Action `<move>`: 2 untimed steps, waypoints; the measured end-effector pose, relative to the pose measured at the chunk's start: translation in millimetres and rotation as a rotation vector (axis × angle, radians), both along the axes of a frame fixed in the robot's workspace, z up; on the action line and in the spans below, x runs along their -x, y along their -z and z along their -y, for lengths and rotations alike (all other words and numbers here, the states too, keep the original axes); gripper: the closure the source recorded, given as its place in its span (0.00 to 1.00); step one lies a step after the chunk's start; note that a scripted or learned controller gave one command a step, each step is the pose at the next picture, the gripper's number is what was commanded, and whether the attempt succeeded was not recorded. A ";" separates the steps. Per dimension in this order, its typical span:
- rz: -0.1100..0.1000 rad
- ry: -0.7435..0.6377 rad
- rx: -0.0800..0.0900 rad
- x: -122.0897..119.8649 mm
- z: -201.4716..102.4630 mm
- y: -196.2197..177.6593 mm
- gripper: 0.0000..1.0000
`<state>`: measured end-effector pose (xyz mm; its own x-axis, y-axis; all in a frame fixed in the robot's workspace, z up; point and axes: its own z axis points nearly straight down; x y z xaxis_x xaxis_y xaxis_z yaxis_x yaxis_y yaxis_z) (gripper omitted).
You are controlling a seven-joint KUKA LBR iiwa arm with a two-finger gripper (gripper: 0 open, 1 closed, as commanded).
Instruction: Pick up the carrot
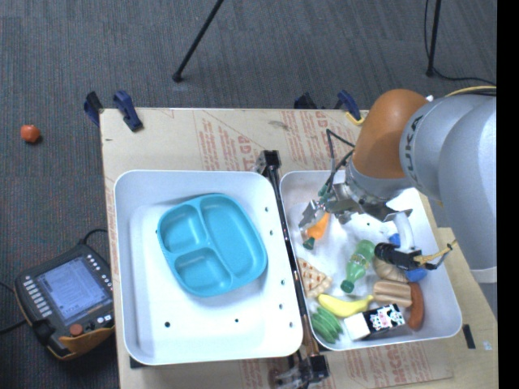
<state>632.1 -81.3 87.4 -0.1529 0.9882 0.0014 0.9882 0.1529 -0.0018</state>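
Right now the gripper (318,217) is down in the right bin (302,186), over its upper left part, with the grey arm reaching in from the right; its fingers look clenched on the upper end of the carrot (319,228), which hangs tilted from them, its lower tip pointing down and to the left, close to the bin's left wall.

Below the carrot, a waffle-patterned wedge (313,279) lies against that same wall; just right of it a green bottle (357,264) lies on a slant; further down comes a yellow banana (345,305), with a green ridged vegetable (325,322) at the bin's lower left corner; beside those sits a black-and-white carton (378,318), and a brown sausage (417,305) stands at the right, next to a tan bread roll (390,291).

Over in the left bin (243,318) a blue divided plate (212,243) lies flat, well apart from the gripper; both bins sit side by side on the desk (203,140); blue clamps (126,109) grip the desk's far edge; out on the carpet lies a small orange ball (30,133), and a control pendant (65,298) rests near the desk's left side.
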 end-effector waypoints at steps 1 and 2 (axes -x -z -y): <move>0.001 0.005 -0.001 -0.4 1.0 -10.5 1.00; 0.002 0.283 0.001 -12.1 -38.7 -100.7 1.00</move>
